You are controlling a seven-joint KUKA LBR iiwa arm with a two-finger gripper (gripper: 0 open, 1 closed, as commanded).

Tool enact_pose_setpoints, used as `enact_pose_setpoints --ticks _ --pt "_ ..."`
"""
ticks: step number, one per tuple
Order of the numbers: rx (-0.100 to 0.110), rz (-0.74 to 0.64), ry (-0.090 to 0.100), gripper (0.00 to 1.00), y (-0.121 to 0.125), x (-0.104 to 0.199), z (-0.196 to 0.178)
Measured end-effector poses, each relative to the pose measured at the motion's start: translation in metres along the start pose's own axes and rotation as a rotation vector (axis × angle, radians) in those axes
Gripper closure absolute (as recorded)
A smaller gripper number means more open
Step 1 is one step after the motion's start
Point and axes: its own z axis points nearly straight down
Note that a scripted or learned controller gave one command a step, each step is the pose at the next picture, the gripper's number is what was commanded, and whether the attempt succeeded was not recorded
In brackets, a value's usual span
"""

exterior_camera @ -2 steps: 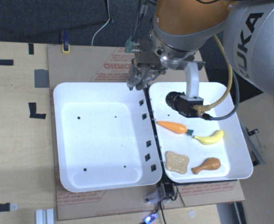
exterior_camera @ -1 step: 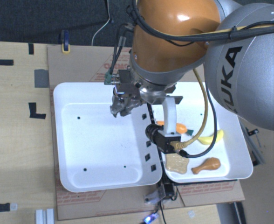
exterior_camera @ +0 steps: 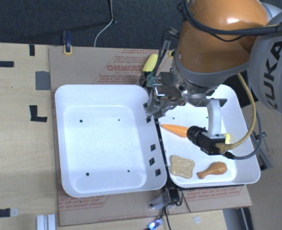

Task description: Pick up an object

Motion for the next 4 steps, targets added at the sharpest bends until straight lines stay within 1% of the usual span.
enact_pose_setpoints --ticks 1,2,3,4 --pt "-0.005 -0.009 0.003 1.0 0.007 0.028 -0.038" --pt "-0.001 0.001 0.0 1.0 0.0 -0.054 -0.033" --pt "-0.004 -0.011 0.003 1.0 0.016 -0.005 -0.055" --pt "0.007 -0.004 -0.001 1.0 -0.001 -0.029 0.022"
